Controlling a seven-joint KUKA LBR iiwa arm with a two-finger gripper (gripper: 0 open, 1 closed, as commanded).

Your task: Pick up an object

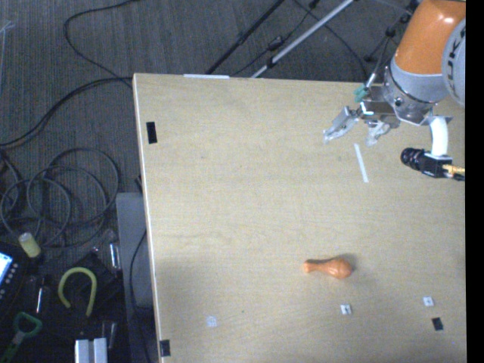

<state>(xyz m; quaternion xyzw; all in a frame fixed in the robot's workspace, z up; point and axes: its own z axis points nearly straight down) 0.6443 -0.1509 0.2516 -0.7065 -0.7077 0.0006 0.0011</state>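
The one bulky thing on the tabletop (227,203) is an orange gourd (330,267). It lies on its side toward the near edge, bulb to the right and thin neck pointing left, well apart from the gripper (352,133). The gripper hangs over the far right part of the tabletop, its two fingers spread wide with nothing between them, and a white stick (361,162) lies just beside it on the near side. The gourd looks like a small toy, probably light and made of hollow plastic or soft rubber, so weight should be no trouble. Its smooth, rounded skin is the risk, since the bulb could squirt out from closing fingers and roll. The better hold seems to be across the bulb at its widest, fingers square to the long axis; the neck is narrower and easier to miss. The stick lies flat and would likely be harder to pinch.
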